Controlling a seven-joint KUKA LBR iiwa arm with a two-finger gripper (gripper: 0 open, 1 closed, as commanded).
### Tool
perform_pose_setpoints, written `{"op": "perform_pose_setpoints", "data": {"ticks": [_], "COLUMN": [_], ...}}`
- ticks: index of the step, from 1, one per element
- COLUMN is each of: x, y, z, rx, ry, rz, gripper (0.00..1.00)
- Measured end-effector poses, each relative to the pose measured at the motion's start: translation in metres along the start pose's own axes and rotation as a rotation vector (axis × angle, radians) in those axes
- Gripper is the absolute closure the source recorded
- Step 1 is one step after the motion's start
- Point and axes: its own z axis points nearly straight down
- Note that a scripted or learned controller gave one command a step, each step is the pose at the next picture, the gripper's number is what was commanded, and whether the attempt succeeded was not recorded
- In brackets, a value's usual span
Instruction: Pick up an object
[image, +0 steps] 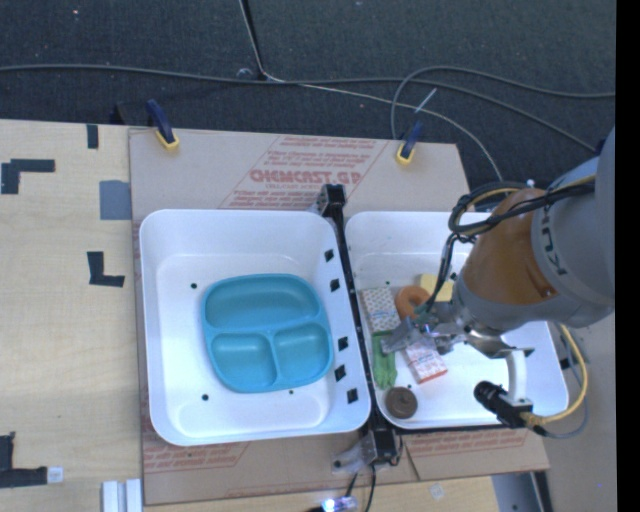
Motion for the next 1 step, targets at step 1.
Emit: {"op": "perform_pose_setpoints", "data": {"ticks": [1], "x": [0.0002], "y": [0.0011], "z": [0.0135], "rx": [-0.007], "ry": [0.000], "rz": [0.001], "gripper": [0.00]}}
